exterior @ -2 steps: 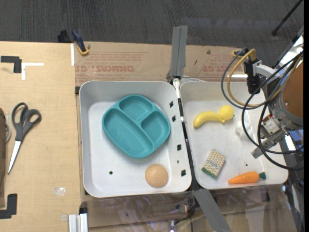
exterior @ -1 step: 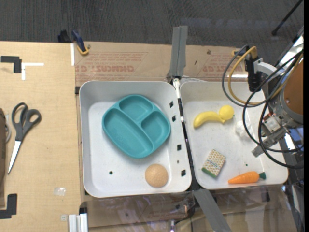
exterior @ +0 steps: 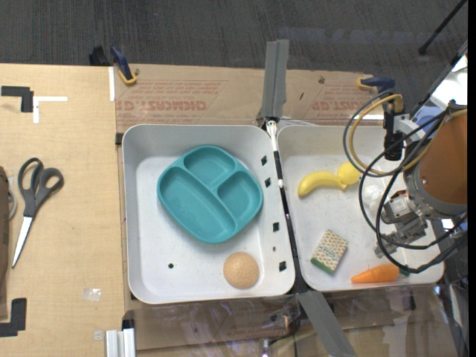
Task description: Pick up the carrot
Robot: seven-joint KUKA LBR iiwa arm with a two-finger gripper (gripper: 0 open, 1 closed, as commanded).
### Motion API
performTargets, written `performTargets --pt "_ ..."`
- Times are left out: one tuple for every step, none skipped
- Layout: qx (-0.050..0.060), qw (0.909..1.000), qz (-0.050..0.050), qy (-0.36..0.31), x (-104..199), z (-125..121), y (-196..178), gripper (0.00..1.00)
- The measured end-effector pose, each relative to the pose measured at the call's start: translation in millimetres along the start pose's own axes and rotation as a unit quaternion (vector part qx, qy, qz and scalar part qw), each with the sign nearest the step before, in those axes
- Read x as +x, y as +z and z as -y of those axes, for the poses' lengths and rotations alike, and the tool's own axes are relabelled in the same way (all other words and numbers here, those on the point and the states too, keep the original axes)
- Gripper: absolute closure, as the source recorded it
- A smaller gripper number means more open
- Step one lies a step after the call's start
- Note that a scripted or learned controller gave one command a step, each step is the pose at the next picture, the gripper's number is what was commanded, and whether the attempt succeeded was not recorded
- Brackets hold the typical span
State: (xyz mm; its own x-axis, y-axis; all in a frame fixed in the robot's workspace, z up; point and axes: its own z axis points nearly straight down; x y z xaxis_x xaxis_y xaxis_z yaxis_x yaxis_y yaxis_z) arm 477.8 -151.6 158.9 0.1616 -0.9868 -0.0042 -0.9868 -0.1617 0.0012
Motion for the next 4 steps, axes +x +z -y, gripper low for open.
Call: performTargets --pt "0.002 0.9879 -0.001 0.155 -36 7 -35 1.0" --pt "0.003 0.9663 0.0 0.258 -101 18 -86 1.0" --pt "-0.001 0.9963 0.0 -0.086 -113 18 -31 1.0" --pt "0.001 0.9993 0.0 -0.036 -211 35 -60 1.0"
